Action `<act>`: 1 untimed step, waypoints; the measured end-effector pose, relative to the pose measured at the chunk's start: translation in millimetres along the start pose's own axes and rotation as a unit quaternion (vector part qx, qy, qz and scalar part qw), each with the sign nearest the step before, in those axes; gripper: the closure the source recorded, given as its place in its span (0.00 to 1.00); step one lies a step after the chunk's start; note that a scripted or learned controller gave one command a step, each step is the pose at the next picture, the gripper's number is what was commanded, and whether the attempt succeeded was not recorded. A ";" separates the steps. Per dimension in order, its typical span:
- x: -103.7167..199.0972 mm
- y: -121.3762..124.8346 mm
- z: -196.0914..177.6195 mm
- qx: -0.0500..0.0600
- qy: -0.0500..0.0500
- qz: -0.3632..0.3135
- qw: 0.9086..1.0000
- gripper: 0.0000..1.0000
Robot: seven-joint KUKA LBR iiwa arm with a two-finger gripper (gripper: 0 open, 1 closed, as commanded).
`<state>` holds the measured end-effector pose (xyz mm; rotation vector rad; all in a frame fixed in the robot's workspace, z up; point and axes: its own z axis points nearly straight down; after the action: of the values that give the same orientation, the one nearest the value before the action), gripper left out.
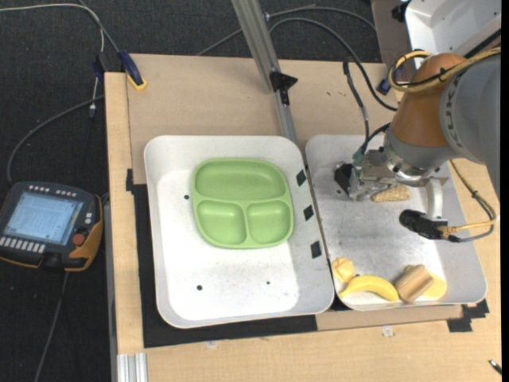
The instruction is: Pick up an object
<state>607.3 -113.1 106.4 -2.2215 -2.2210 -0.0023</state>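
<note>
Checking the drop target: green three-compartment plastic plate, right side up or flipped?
Right side up: the green three-compartment plastic plate lies flat in the left white bin, its compartments facing up.

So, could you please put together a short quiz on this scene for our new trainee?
1. True or false: the green divided plate lies in the left bin.
2. Which bin is the claw over? A) left B) right
3. Fill in: the banana lies near the right bin's ___ edge, beside a tan block.

Key: 1 true; 2 B; 3 near (bottom).
</note>
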 end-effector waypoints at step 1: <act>2.7 -6.5 -48.1 -0.002 -0.001 -0.001 1.000 1.00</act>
<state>600.7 -110.4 154.5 -2.2233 -2.2253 -0.0050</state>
